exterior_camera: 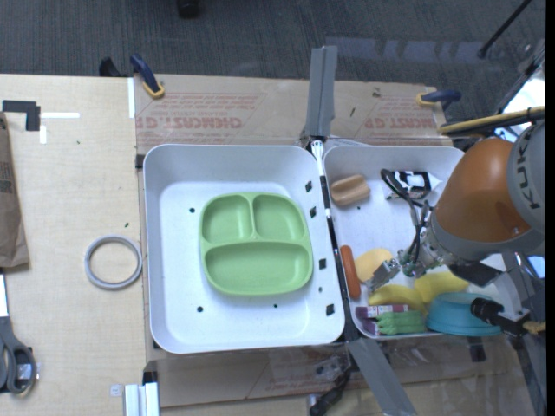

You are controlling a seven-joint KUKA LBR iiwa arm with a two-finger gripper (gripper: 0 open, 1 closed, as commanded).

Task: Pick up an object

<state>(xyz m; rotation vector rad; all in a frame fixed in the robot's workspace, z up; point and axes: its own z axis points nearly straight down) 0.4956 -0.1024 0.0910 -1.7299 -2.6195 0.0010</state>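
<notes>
- Looking down at a slant on a bench with two shallow white bins side by side, the left bin and the right bin.
- Inside the left bin lies a green divided plate, flat, near the middle.
- The right bin holds a crowd of small things: a tan bread-like piece near the top left, an orange-red sausage shape along the left wall, a yellow rounded piece just beside it, a yellow banana-like thing, a green toy and a teal dish along the lower edge.
- The grey arm with its orange band reaches in from the right, over the right bin.
- The gripper hangs low among the yellow things; I cannot tell how its jaws stand or whether anything is held.
- On the bench left of the bins rests a pale ring.
</notes>
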